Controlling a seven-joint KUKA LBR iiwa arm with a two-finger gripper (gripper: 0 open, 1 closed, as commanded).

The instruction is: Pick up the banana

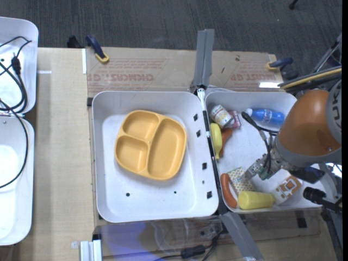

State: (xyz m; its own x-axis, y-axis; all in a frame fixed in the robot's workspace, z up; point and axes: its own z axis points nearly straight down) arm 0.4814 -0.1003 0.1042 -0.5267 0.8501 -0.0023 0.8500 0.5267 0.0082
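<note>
The yellow banana (216, 139) lies along the left wall of the right bin (247, 98), partly resting on a brown-orange object beside it. My gripper (260, 171) hangs low over the middle of that bin, to the right of the banana and closer to the front edge, well apart from it. Above the gripper, the arm's orange band (311, 128) covers the bin's right side. Nothing can be seen held in the gripper.
The right bin also holds a small can (221, 115), a blue bottle (267, 116), a red sausage (228, 191), a yellow cylinder (254, 200), a patterned packet (237, 175) and a white-orange box (287, 187). A yellow divided plate (150, 144) sits in the left bin (109, 189).
</note>
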